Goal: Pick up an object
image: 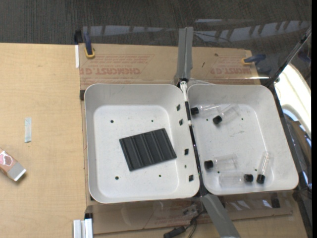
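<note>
Lying in the left bin (94, 182), the black ribbed panel (147, 148) runs its long axis on a slant, left to right. Clear vials (225, 114) with black caps scatter the right bin (285, 175), nearer the arm's side. Jaws: cannot tell.

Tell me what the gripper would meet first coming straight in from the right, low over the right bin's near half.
Probably the clear vial by the right bin's right wall, once past the rim. Depth is unclear, so it might pass above it. Further vials lie beyond.
</note>
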Robot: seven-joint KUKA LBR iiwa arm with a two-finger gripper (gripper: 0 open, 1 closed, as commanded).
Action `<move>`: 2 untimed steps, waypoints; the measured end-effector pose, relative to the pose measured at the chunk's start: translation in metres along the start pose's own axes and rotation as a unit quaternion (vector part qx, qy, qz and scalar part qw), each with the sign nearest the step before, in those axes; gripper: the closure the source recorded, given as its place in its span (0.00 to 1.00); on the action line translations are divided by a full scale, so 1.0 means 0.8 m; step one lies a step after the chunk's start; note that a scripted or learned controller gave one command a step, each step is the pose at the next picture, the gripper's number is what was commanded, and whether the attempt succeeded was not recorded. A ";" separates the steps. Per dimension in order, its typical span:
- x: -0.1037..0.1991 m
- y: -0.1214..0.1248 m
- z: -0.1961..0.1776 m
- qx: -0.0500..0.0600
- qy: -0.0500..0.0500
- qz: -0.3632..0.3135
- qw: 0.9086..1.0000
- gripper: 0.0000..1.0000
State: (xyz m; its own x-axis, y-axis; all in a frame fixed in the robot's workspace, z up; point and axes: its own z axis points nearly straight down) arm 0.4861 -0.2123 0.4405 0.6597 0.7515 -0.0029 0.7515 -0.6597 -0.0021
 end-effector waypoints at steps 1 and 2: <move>-0.007 -0.006 0.000 0.001 -0.001 0.038 0.999 1.00; -0.010 -0.005 0.000 0.000 0.000 0.079 0.997 1.00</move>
State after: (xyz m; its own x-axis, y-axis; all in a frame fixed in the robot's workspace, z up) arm 0.4781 -0.2159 0.4407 0.7699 0.6381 -0.0032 0.6381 -0.7699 -0.0017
